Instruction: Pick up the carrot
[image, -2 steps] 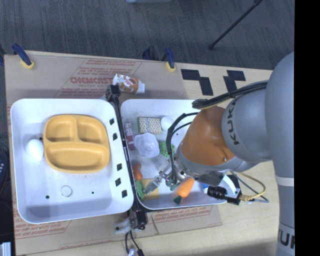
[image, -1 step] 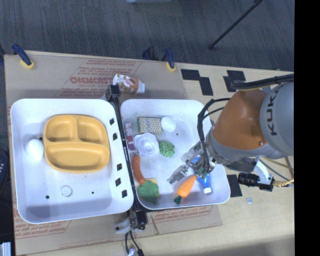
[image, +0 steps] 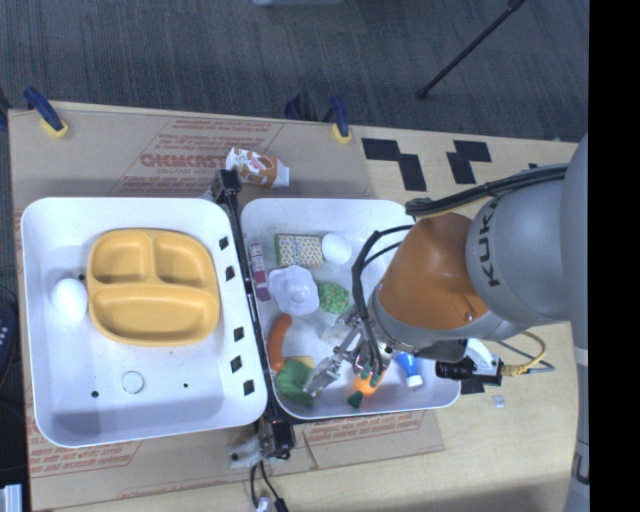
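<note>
Much of the right bin (image: 300, 212) was hidden beneath the arm's orange band, and whether the fingers of the gripper (image: 335, 368) (low in the clutter) were parted or closed could not be told. The carrot (image: 278, 341) was seen just left of them, apart, above a green item (image: 294, 381); cardboard (image: 180, 140) lay under both bins, on grey carpet.

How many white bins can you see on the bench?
2. The left bin holds a yellow divided tray and a white egg. The right bin holds the mixed toy food, with the arm over it.
</note>
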